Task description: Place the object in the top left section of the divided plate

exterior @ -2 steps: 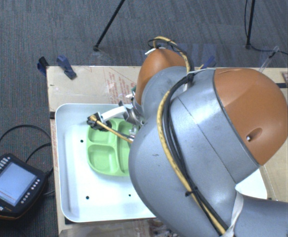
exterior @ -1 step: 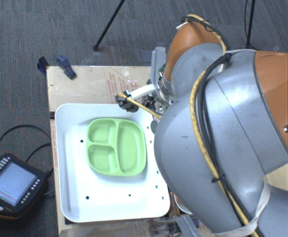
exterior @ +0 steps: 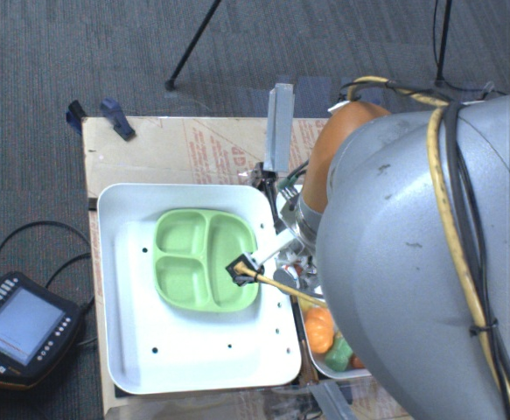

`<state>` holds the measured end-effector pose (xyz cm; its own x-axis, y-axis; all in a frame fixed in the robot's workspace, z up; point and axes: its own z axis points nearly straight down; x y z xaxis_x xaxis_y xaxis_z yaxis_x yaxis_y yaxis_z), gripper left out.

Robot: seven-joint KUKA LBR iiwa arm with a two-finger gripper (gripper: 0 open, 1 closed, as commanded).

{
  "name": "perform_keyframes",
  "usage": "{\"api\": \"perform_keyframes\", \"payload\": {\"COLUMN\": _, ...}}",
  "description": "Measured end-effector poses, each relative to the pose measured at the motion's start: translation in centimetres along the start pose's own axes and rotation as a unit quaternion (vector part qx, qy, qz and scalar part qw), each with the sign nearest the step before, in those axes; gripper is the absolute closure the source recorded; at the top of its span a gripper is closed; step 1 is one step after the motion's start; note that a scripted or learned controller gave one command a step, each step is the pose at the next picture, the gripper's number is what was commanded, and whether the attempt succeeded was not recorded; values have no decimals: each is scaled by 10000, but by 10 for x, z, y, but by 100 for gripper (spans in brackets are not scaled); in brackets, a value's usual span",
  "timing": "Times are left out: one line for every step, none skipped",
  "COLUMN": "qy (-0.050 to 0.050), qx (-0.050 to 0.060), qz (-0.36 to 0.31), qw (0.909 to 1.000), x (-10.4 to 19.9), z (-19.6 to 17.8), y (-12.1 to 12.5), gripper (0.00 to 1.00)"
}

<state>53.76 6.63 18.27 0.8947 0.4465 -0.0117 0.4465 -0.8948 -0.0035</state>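
- Divided plate [exterior: 185, 280]: pale green, it lies flat in the left white bin [exterior: 193, 357], in the upper middle part and closer to the bin's right wall.
- Its sections: two smaller ones are stacked on the left and one long one runs down the right. The top left section [exterior: 182, 233] shows only its green floor.
- Tool [exterior: 294, 268]: it sits just past the plate's right edge, over the strip between the two bins. The arm's bulk covers most of it, so you cannot tell whether it is wide, narrow or holding anything.
- Arm [exterior: 412, 261]: grey, with its orange band [exterior: 338, 143] facing you, it reaches in from the right and hides most of the right bin [exterior: 312, 357].
- Right bin contents you can see: a round orange item [exterior: 318, 326] touching a green item [exterior: 339, 354], both just below the tool and well apart from the plate.
- Surface [exterior: 193, 143]: a brown board carries both bins, with a dark blue clamp [exterior: 116, 119] at its far left corner.
- Floor: a teach pendant [exterior: 18, 326] with a lit screen rests on the carpet left of the surface.
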Motion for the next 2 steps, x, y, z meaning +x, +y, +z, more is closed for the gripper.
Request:
{"api": "perform_keyframes", "payload": {"qy": -2, "qx": -3, "qz": 363, "qw": 9993, "x": 12, "z": 0, "y": -34, "gripper": 100}}
{"api": "perform_keyframes", "payload": {"qy": 5, "qx": 4, "qz": -73, "qw": 10000, "x": 8, "z": 98, "y": -102, "gripper": 100}}
